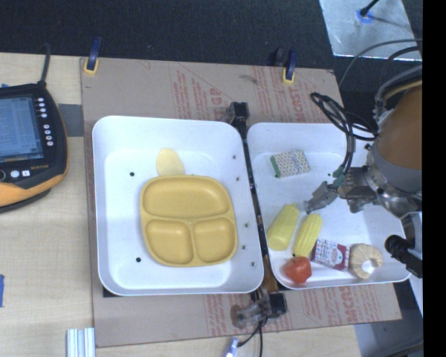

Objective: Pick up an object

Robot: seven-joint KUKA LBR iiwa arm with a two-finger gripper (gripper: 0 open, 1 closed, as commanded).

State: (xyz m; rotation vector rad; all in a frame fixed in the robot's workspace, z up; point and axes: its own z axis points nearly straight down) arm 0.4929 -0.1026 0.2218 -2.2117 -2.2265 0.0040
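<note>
The right bin (267, 143) holds a yellow block (283, 226), a corn cob (308, 233), a red tomato-like ball (298, 270), a red and white packet (329, 253), a pale bread-like piece (365, 260) and a small green patterned packet (290, 163). My gripper (320, 198) hangs over the right bin's middle, just above and to the right of the corn cob, with the arm coming in from the right. Its dark fingers point left and down, and nothing shows between them.
The left bin (111, 199) carries a yellow divided plate (187, 219) and a pale yellow piece (169, 161) behind it. A tablet controller (18, 143) lies at far left on the bench. Cables loop above the right bin near the arm.
</note>
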